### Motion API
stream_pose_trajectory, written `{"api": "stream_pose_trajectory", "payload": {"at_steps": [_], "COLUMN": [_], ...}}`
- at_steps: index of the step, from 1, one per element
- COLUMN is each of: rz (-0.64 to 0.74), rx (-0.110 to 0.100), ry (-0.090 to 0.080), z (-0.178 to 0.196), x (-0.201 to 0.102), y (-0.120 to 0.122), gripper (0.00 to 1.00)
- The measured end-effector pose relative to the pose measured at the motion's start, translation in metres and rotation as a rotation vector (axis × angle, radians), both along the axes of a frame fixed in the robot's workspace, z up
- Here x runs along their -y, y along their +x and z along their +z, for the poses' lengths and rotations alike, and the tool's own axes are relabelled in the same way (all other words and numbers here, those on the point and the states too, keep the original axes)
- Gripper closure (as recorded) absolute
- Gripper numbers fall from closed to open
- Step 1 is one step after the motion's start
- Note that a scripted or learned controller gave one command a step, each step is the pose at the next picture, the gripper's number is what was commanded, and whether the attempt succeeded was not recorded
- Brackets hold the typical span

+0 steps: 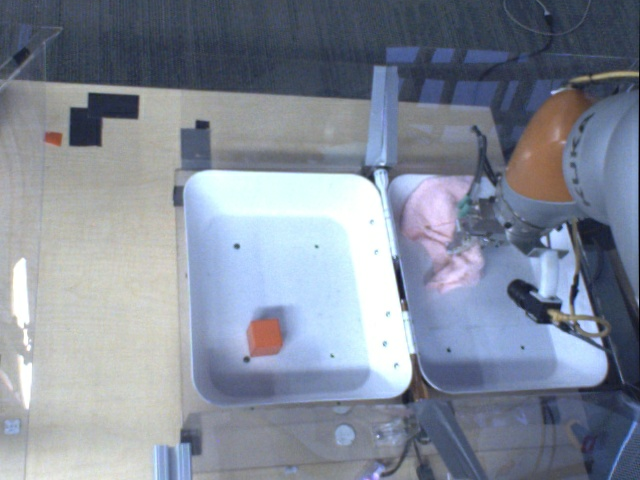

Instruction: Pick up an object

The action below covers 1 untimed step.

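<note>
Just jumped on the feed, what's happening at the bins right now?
The KUKA arm has reached in over the right bin, with its gripper down at a crumpled pink cloth in that bin's far-left part. Whether it actually has the cloth can't be told from this view. An orange block sits untouched in the left bin, toward the near side.

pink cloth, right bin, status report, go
Gripper low over pink cloth in right bin, grasp unconfirmed. Orange block alone in left bin. Nothing in the way.
</note>
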State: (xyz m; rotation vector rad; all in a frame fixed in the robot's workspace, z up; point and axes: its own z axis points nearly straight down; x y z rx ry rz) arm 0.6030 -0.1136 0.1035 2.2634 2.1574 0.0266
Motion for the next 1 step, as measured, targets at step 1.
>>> {"api": "stream_pose_trajectory", "payload": {"at_steps": [1], "rz": [0.174], "rx": [-0.014], "ry": [-0.004], "z": [0.0839], "x": [-0.0374], "y": [0.0674], "gripper": [1.00]}}
